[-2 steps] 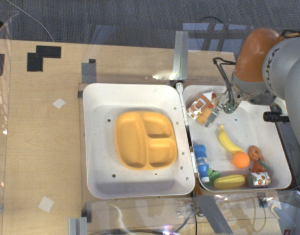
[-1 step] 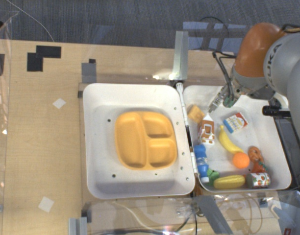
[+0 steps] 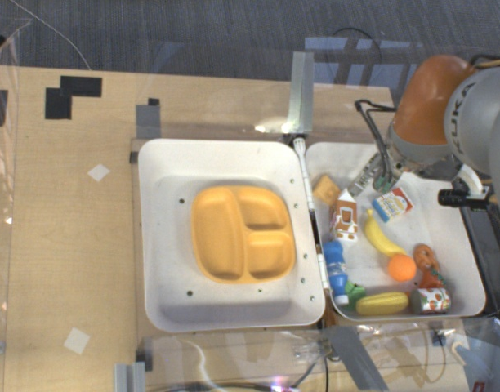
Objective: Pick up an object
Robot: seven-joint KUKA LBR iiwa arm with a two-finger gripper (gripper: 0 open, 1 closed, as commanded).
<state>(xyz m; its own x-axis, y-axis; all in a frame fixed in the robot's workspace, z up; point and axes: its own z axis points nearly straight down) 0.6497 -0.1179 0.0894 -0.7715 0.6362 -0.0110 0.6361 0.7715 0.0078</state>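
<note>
The right bin (image 3: 470,243) holds several small objects. Among them are a tan cracker block (image 3: 325,189), a small milk carton (image 3: 344,216), a blue-and-white carton (image 3: 391,205), a banana (image 3: 379,237) and an orange ball (image 3: 402,268). Along the bin's near edge lie a blue bottle (image 3: 335,266), a yellow oblong fruit (image 3: 381,302) and a red-and-white carton (image 3: 430,300). My gripper (image 3: 376,180) hangs low at the back of this bin, just above the blue-and-white carton and right of the cracker block. Its fingers stand open with nothing between them.
The left bin (image 3: 164,219) holds a yellow divided plate (image 3: 242,233). A metal post (image 3: 301,96) stands at the back between the bins. The grey arm with its orange band (image 3: 430,96) reaches in over the right bin's back right corner.
</note>
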